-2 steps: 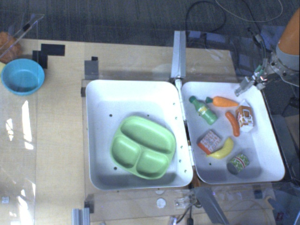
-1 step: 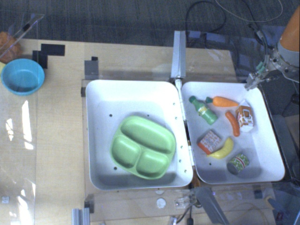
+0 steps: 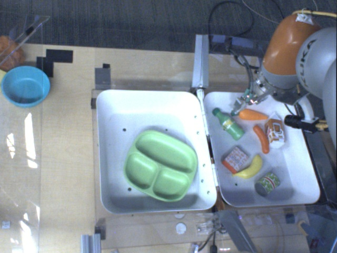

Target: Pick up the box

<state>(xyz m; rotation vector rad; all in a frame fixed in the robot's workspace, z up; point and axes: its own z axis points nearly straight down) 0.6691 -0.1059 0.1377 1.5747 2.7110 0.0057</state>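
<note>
The box (image 3: pixel 235 158) is small, with a grey patterned top and a red-orange side. It lies flat near the middle of the right bin (image 3: pixel 310 191), touching a yellow banana (image 3: pixel 251 167). My gripper (image 3: pixel 245 102) hangs over the bin's back edge, just above an orange carrot (image 3: pixel 253 115) and beside the cap of a green bottle (image 3: pixel 228 123). The gripper is well behind the box and apart from it, with nothing seen in its grasp.
In the right bin also lie a red sausage (image 3: pixel 261 139), a brown-and-white packet (image 3: pixel 275 132) and a green can (image 3: pixel 268 183). The left bin (image 3: pixel 110 141) holds a green divided plate (image 3: pixel 160 165). A blue bowl (image 3: pixel 25 86) sits at the far left.
</note>
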